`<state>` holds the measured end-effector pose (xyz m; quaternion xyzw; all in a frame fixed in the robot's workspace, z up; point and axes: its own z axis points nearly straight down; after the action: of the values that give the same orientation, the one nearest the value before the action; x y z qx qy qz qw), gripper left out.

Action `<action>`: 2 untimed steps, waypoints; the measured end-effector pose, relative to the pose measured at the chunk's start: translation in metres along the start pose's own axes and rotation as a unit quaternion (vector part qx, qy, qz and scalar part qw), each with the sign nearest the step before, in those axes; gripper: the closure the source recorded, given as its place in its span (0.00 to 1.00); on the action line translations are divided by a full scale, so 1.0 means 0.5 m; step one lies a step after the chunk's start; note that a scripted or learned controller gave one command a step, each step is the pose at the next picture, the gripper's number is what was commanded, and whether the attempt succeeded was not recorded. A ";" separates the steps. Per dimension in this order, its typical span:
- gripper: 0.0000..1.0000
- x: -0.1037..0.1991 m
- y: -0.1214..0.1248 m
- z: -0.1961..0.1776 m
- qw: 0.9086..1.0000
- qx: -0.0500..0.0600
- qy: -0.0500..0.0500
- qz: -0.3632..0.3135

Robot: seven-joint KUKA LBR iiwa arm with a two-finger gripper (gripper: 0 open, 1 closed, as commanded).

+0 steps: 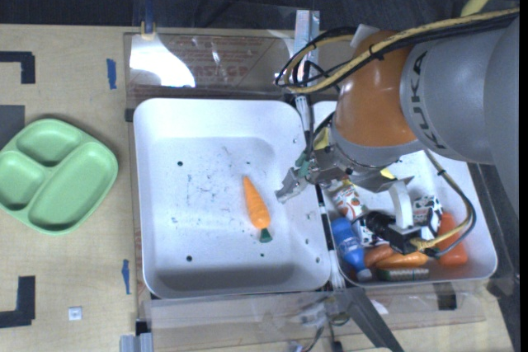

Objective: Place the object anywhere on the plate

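Your pincer [290, 184] is hovering at the left bin's [165, 128] right edge, gripping nothing; how wide it gapes you cannot tell. Aim it over the one toy carrot [256, 204] lying just beside it, then carry that to the one green divided plate [54, 175] on the desk [66, 62].

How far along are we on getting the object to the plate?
Nothing is delivered yet: the green plate sits left of the bins on the bench with no object on it. In hand: the gripper is at the left bin's right edge, beside the toy carrot lying on the bin floor. Left: grasp, carry, place.
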<state>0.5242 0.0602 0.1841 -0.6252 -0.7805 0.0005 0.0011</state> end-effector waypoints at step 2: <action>1.00 -0.130 -0.036 -0.001 0.990 -0.001 0.000 -0.144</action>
<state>0.5208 -0.0070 0.1845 -0.5066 -0.8622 -0.0001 0.0004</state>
